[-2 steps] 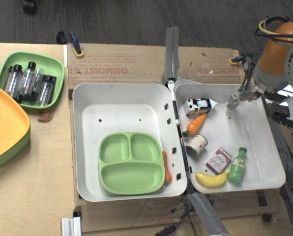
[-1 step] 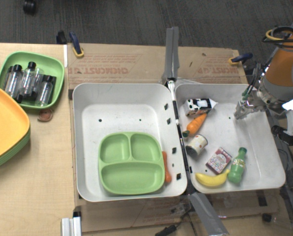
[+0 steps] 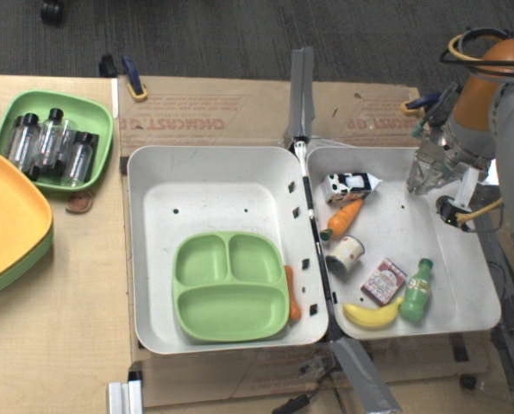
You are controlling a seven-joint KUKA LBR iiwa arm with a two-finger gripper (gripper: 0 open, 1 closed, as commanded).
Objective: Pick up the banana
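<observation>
Lowest in the camera view, the banana (image 3: 371, 316) lies at the right bin's (image 3: 473, 317) six o'clock edge, untouched. A green bottle (image 3: 416, 291) touches its tip at three o'clock, and a pink packet (image 3: 383, 282) sits just beside it at twelve. A descending grasp risks catching either neighbour or sliding the curved fruit against the rim. The gripper (image 3: 429, 178) hovers well apart at the bin's one o'clock corner; whether it is apart or together I cannot tell. A carrot (image 3: 345, 216) and cup (image 3: 347, 254) lie along the divider.
</observation>
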